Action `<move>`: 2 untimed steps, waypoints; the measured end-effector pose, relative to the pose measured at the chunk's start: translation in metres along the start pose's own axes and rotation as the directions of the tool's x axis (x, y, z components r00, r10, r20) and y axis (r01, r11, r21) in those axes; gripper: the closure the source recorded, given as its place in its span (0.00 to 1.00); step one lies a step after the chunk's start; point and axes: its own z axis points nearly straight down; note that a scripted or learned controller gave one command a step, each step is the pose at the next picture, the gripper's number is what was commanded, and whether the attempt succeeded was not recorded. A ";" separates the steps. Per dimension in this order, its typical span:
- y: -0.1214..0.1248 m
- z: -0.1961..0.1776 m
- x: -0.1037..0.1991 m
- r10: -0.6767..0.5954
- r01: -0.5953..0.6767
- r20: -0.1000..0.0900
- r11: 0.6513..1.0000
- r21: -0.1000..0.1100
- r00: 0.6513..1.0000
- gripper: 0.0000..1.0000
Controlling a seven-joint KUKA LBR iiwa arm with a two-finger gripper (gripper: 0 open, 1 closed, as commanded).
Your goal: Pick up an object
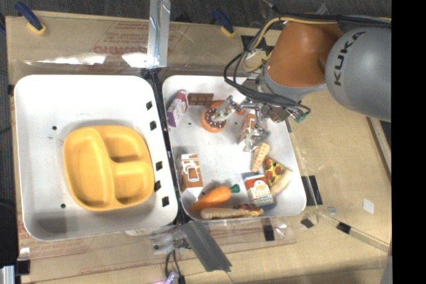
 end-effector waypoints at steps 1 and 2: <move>0.046 0.022 -0.033 -0.015 0.015 -0.001 1.000 -0.003 1.000 0.00; 0.073 0.024 0.001 0.002 -0.002 -0.003 1.000 -0.006 1.000 0.00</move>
